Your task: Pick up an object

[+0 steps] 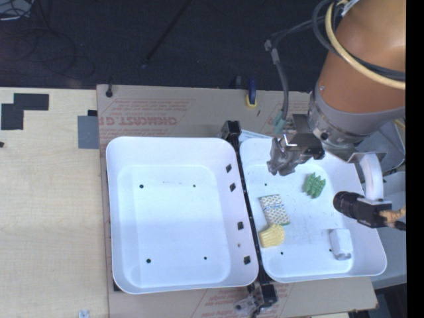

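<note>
Camera view: the arm (pixel 364 52) enters from the upper right of the frame. The gripper (pixel 285 161) hangs over the upper left part of the right bin (pixel 306 252), close to the divider it shares with the left bin (pixel 172 217).

- Gripper state: cannot tell how far it is open, as it is seen from above and at a slant. Nothing shows in its grasp.
- Candidates, all in the right bin:
  - green piece (pixel 315 185), just right of and below the gripper
  - patterned block (pixel 273 209), below the gripper, near the divider
  - yellow piece (pixel 272 236), directly below the block, touching it or nearly so
  - pale piece (pixel 340 242), at lower right, well apart from the others

Step in hand, as I judge it: approach and target selection. No grasp is made yet.

Next move calls for:
- a short shift down-frame to centre over the block, or right to the green piece
- a straight descent, then a close

Risks:
- The block is flat and low, so the grip may slide off.
- The yellow piece alongside may get nudged.
- The green piece stands clear of its neighbours and looks the easier pick.
</note>
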`<state>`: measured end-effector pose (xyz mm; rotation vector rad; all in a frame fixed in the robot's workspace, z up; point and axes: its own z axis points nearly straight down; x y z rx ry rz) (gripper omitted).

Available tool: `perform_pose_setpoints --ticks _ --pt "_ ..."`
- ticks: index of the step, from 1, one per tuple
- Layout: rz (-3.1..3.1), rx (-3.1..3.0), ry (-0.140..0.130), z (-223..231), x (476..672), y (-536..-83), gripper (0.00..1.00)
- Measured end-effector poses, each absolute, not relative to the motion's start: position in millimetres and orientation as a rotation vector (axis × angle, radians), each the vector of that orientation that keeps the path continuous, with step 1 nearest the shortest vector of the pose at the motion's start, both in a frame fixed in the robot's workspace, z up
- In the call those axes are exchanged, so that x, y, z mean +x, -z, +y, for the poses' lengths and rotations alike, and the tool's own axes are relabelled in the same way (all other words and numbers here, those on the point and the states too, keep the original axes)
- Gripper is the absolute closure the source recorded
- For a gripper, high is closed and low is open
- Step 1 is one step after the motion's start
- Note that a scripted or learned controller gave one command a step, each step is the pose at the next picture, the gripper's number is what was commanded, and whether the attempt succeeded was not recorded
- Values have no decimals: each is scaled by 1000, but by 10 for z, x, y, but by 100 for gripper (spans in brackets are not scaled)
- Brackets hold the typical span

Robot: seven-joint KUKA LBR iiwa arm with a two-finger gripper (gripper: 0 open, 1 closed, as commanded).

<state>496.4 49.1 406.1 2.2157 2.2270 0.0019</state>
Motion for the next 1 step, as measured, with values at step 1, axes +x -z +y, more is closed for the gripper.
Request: perform_pose_setpoints --ticks 1 --pt "2229 2218 8 477 4962 -4135 100"
